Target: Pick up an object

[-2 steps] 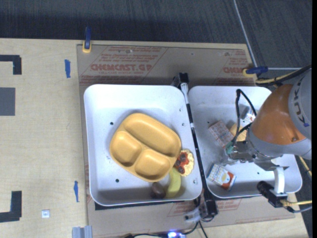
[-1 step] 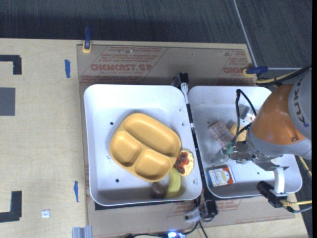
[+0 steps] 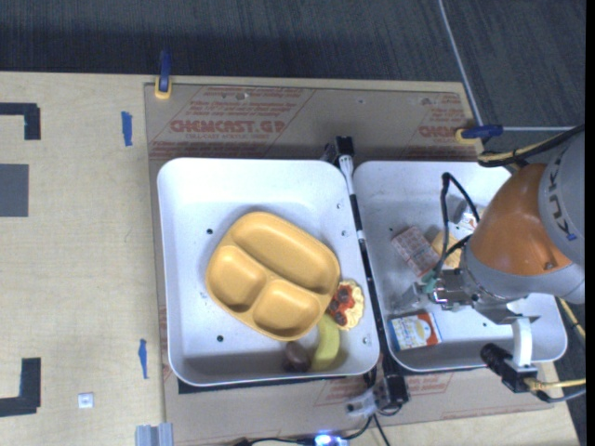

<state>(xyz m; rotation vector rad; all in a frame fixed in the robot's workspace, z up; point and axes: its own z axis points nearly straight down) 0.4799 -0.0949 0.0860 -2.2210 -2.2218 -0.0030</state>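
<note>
My arm over the right bin (image 3: 548,337).
Below my gripper (image 3: 435,291), a small carton (image 3: 414,331), white, orange-labelled; finger state unclear.

Red print is showing on the cardboard sheet (image 3: 279,124) lying under the bins at the bench's far edge; it seems to be reading "CHEMCAST GP". White letters "KU" are showing on the arm (image 3: 562,214). Smaller print is staying illegible.

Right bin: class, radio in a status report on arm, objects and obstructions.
Arm low over right bin, wrist hiding gripper. Small carton and wrapped packet lie loose beside it. Yellow tray and banana in left bin, no obstruction.
</note>
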